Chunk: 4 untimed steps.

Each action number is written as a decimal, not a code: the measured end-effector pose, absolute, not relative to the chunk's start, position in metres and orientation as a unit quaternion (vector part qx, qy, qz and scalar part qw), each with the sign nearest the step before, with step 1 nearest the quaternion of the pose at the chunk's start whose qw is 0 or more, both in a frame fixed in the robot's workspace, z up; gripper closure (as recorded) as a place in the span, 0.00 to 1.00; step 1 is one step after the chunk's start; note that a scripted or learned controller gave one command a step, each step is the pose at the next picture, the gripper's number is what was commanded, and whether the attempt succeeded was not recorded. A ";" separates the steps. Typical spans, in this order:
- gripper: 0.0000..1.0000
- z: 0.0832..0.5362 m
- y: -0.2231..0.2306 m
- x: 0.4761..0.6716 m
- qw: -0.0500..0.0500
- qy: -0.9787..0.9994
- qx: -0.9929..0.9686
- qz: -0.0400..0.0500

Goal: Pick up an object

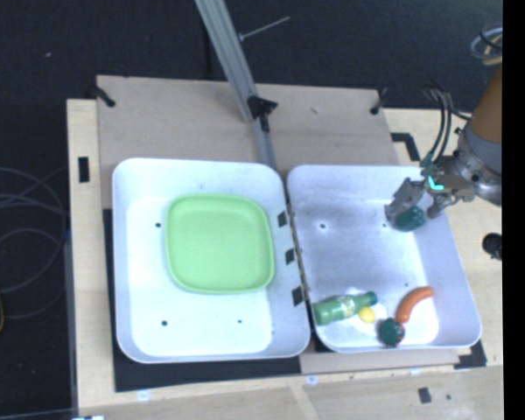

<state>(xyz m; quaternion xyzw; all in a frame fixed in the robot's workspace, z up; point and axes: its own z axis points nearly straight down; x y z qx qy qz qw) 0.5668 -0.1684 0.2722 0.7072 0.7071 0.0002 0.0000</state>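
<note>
Bench [87, 261]: we record a pale wooden top bearing two shallow white bins side by side, with dark cables trailing off its left edge.
Left bin [136, 322]: we find it holding one item.
Green plate [219, 242]: a square, light green plate with rounded corners lies flat near the middle of the left bin, apart from every wall.
Metal strut [226, 46]: a grey bar slants down from the far side and ends at the far junction of the two bins.
Right bin [350, 208]: we note several small items gathered at its near edge, the middle of the floor bare.
Green bottle [343, 307]: it lies on its side at the near left of the right bin, with a small yellow piece [367, 316] just beside its right end.
Dark green ball [390, 331]: it sits near the near wall, right of the bottle.
Orange sausage-shaped toy [413, 302]: it lies tilted, just beyond the ball.
Gripper [410, 210]: over the far right of the right bin; we see a dark teal object [410, 220] pinched between its fingers, raised above the floor.
Arm [483, 138]: it enters from the right.
</note>
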 end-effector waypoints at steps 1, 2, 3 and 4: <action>0.00 0.272 -0.168 0.567 0.000 0.707 0.707 0.000; 0.00 0.230 -0.167 0.570 -0.001 0.707 0.707 -0.001; 0.00 0.186 -0.172 0.572 -0.001 0.707 0.707 -0.001; 0.00 0.141 -0.169 0.578 -0.001 0.707 0.707 -0.001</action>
